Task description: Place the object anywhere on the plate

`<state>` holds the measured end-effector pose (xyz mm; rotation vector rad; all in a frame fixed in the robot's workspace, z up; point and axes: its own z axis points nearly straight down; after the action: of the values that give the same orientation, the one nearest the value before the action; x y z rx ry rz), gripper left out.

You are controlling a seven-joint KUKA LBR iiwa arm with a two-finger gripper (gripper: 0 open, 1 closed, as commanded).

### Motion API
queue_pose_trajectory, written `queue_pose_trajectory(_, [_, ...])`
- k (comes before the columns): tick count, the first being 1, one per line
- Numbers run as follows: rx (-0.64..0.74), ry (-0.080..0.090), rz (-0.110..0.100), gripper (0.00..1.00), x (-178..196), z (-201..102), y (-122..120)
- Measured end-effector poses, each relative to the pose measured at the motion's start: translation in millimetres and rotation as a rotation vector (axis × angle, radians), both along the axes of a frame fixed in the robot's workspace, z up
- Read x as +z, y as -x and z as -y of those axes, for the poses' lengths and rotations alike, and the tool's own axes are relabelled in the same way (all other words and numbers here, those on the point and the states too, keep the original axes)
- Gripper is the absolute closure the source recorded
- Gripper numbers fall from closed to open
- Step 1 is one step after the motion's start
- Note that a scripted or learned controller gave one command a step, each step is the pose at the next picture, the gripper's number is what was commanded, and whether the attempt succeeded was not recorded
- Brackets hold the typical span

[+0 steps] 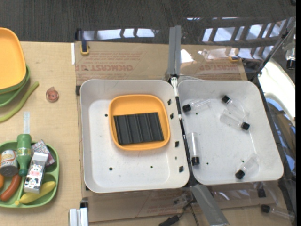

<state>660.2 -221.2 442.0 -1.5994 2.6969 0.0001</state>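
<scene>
The dark grey ribbed rectangular slab (139,128) looks to me stiff, fairly light and very flat, so I would pinch it across its shorter span, along the grooves, where the ridges give some bite. It is matte, with parallel ridges, and lies flat in the middle of the orange rounded-square plastic plate (138,99) in the left shallow white bin (136,173). Whether my gripper is apart or together I cannot tell.
</scene>
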Motion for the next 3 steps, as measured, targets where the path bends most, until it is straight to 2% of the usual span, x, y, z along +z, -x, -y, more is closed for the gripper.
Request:
queue_pose_trajectory(2, [0.670, 0.001, 0.001, 1.00, -0.8, -0.3, 0.1])
queue_pose_trajectory(3, [0.931, 0.001, 0.001, 1.00, -1.3, -7.2, 0.0])
